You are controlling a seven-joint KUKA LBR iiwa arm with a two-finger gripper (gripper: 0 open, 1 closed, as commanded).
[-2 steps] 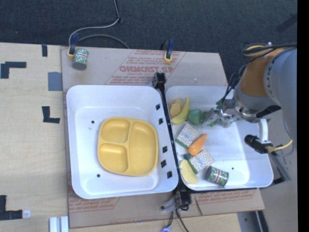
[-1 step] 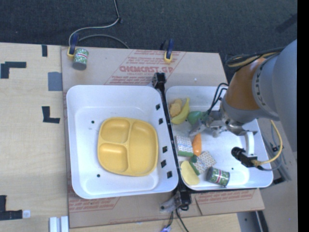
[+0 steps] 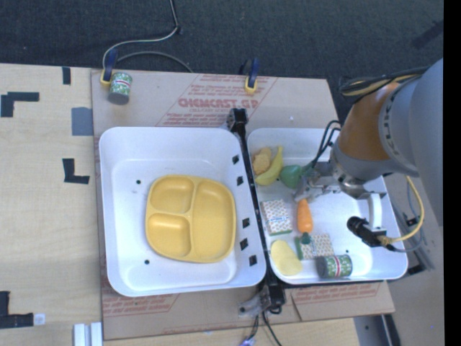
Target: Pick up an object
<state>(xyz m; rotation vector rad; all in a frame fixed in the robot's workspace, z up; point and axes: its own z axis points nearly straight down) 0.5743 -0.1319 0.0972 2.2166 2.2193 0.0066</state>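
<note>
The gripper (image 3: 311, 187) is hanging low in the right white bin (image 3: 392, 265), its state impossible to tell; the small orange plastic carrot (image 3: 305, 216) is lying just below it in the frame, long axis vertical.

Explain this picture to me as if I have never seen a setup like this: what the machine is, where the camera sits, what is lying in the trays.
The camera looks down from above on a bench. The big grey and orange shape on the right is a robot arm; its gripper reaches down into the right bin. Nothing can be seen held in it.

Two shallow white bins sit side by side. The left bin holds a yellow divided plate. The right one holds small toy items: a banana, a green piece, an orange carrot, a patterned packet, a pale yellow piece and a small can.

Another small can stands on the bench beyond the bins.
</note>
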